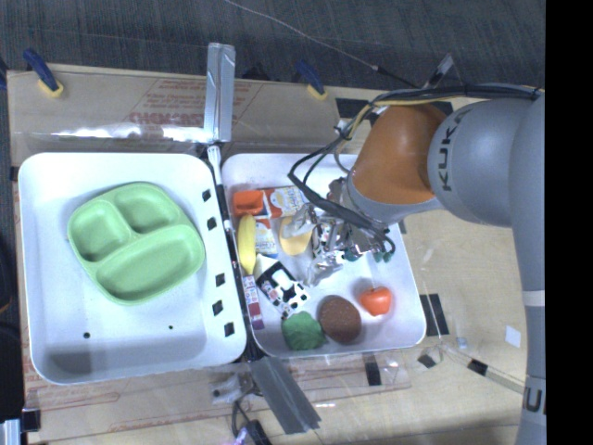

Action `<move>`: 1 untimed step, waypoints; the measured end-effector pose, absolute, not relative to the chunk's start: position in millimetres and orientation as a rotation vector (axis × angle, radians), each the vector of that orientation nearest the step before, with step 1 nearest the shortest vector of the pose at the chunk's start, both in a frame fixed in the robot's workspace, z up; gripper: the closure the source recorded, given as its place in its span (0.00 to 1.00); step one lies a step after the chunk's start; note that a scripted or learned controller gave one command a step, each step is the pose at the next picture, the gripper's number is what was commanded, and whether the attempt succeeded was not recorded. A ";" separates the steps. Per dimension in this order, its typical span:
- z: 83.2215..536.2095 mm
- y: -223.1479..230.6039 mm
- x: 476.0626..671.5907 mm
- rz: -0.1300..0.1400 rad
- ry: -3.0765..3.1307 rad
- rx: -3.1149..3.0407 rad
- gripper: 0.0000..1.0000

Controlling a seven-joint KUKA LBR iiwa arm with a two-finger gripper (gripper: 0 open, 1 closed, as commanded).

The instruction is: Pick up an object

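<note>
Worktop (pixel 83 95) first, with brown cardboard under two white bins side by side. Next biggest is the grey arm (pixel 491 160) with its orange band, reaching in from the right over the right bin (pixel 408 318). The left bin (pixel 42 248) carries a green divided plate (pixel 136 239). The hand (pixel 338 248) sits low among the clutter in the right bin, and honestly I can't tell how it's set. Around it: a yellow banana (pixel 246 241) by the left wall, a brown round thing (pixel 340 317), a green lump (pixel 302 332), and a small tomato (pixel 375 299) near the front.
</note>
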State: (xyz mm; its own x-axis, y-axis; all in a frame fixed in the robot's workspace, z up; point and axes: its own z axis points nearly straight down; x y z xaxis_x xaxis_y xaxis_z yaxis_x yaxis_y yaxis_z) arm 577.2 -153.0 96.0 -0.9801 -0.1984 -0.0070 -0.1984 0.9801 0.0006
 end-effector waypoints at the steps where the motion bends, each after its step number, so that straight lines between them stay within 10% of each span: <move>1: 93.6 -119.9 577.0 -0.012 3.116 -0.384 0.00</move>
State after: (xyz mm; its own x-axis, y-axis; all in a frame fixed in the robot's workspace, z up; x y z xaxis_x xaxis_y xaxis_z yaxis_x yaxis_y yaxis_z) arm 577.0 -119.9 93.6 -0.9700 -0.2430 -0.0008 -0.2430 0.9700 -0.0081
